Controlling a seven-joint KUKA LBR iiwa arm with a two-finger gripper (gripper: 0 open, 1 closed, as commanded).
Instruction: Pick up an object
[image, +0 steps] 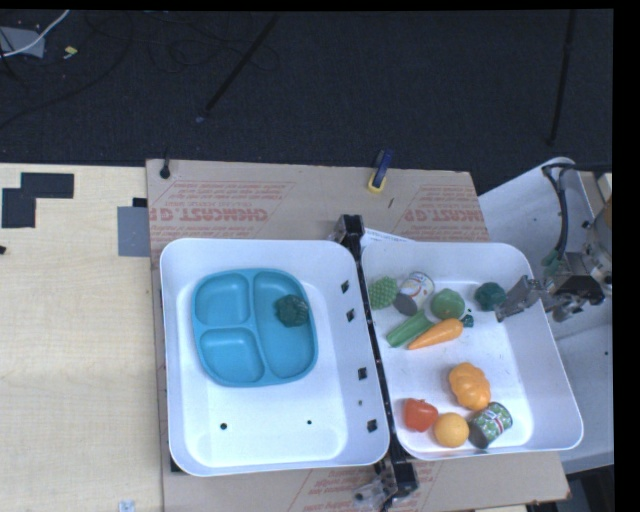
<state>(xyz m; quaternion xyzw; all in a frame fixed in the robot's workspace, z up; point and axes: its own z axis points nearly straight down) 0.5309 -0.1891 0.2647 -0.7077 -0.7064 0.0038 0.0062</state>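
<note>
A pale wood desk (70, 330) carries a brown cardboard sheet (300, 200) with red print. Two shallow white bins sit side by side on the cardboard, touching: the left bin (265, 440) and the right bin (545, 400).
</note>
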